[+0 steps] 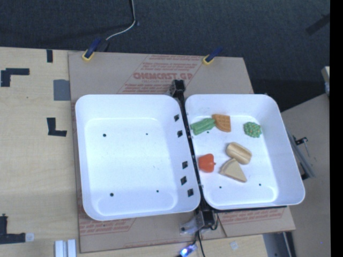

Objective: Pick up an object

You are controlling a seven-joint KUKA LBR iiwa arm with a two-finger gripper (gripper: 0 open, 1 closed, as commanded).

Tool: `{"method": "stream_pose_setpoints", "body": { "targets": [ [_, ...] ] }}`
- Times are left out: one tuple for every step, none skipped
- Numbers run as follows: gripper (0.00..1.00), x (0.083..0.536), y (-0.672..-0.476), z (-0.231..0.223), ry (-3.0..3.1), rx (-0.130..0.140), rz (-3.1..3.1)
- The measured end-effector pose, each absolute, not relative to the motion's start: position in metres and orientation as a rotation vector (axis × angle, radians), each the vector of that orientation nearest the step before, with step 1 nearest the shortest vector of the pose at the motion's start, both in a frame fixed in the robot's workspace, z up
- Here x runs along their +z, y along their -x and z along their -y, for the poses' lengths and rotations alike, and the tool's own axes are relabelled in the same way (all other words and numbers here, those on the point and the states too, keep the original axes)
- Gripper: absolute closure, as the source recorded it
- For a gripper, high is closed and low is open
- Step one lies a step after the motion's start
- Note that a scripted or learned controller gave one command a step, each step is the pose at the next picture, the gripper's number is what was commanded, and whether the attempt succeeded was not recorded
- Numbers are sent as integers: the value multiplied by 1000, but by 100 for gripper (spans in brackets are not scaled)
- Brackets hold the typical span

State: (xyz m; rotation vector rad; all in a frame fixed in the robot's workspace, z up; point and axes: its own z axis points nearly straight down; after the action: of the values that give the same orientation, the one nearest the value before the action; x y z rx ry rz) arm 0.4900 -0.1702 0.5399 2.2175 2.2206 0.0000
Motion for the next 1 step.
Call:
{"method": "stream_pose_setpoints", "body": {
  "targets": [
    [100,380,-510,213,-2233,-13,-2225]
  ]
}}
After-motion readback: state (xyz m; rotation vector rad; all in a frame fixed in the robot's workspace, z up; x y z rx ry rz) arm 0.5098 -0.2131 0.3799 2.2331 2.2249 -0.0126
